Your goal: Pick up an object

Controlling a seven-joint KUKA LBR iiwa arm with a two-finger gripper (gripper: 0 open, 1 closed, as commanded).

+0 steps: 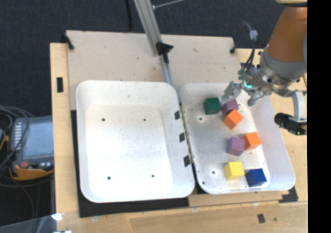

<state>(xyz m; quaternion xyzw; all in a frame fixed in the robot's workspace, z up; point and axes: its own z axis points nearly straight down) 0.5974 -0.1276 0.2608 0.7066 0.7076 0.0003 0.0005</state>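
Observation:
Several coloured blocks lie in the right bin (pixel 207 175): a green block (pixel 211 105), a purple block (pixel 229 106), an orange block (pixel 233 118), a second purple block (pixel 235 145), a second orange block (pixel 252 140), a yellow block (pixel 234 170) and a blue block (pixel 255 177). My gripper (pixel 242 93) hangs over the bin's far right corner, just above and right of the upper purple block. Its fingers (pixel 229 91) are spread apart with nothing between them.
The left bin (pixel 129 139) sits beside the right one, with a low rim between them. A metal pole (pixel 147 14) slants up from the far edge between the bins. A grey device (pixel 31 144) with cables sits off the bench at left.

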